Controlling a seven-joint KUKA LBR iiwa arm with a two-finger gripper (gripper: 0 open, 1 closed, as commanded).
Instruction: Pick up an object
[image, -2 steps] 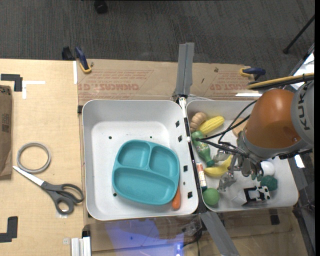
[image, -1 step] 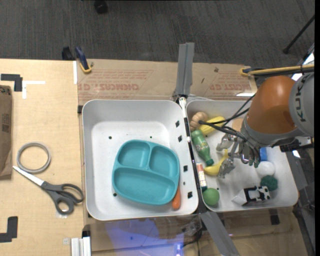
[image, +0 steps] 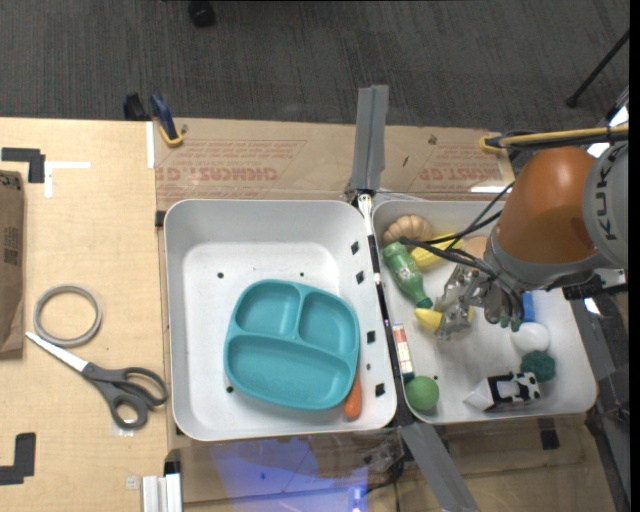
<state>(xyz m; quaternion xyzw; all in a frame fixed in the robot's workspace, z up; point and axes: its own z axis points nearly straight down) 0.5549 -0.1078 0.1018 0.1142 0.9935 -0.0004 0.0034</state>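
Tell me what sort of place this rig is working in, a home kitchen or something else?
Most likely a lab or workshop test bench, not a kitchen. Two shallow white plastic bins sit on a wooden bench beside grey-handled scissors and a roll of clear tape, and the grey arm's gripper hangs over toy food such as a round green ball.

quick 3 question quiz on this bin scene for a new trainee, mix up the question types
1. True or false: the teal divided plate lies in the left bin.
2. Multiple choice: the green ball in the right bin sits nearest which edge? A) far edge B) near edge C) right edge
3. Fill in: on the bench left of the bins, below the tape roll, lie the ____.

Key
1. True.
2. B, near edge, by the divider.
3. Scissors.

The gripper hangs over the right bin beside a green bottle.
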